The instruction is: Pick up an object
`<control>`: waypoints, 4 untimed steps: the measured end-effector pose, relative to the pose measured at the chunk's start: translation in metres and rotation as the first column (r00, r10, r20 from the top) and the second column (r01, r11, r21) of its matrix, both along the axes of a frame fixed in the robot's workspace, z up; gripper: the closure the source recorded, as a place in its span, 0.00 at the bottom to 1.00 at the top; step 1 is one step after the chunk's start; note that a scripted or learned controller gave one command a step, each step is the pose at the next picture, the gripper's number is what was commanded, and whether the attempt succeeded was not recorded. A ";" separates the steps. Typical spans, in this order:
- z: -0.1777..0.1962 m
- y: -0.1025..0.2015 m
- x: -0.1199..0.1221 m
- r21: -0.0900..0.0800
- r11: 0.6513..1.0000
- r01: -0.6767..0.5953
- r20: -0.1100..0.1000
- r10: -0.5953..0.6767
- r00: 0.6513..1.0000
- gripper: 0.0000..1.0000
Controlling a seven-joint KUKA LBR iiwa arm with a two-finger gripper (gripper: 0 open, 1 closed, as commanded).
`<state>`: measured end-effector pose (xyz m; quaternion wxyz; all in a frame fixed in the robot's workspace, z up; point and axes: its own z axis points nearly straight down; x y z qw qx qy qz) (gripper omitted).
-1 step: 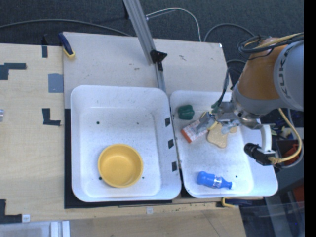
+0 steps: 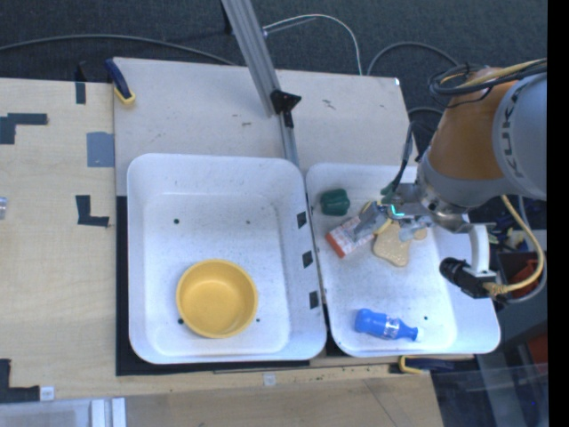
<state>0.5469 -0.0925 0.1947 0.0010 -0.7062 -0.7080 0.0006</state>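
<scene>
In the right bin (image 2: 342, 332), the blue bottle (image 2: 384, 325) is lying nearest, looking light, stiff and slippery. Farther back, the tool (image 2: 402, 223) is hovering over a tan piece (image 2: 392, 249) and wrapper (image 2: 354, 233); its opening I cannot tell.

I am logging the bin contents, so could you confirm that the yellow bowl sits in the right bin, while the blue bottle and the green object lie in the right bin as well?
Not quite: the camera view shows the yellow bowl in the left bin, not the right one. The blue bottle and the green object do lie in the right bin.
</scene>
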 end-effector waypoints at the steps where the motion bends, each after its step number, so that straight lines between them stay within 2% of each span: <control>1: -0.053 -0.010 -0.002 0.000 1.000 0.002 -0.006 -0.002 1.000 0.00; 2: -0.105 -0.010 -0.002 -0.002 1.000 0.001 0.001 -0.001 1.000 0.00; 3: -0.094 -0.009 -0.002 0.001 1.000 0.000 -0.001 0.000 1.000 1.00; 4: -0.044 -0.010 0.008 -0.001 1.000 0.001 0.005 -0.001 1.000 1.00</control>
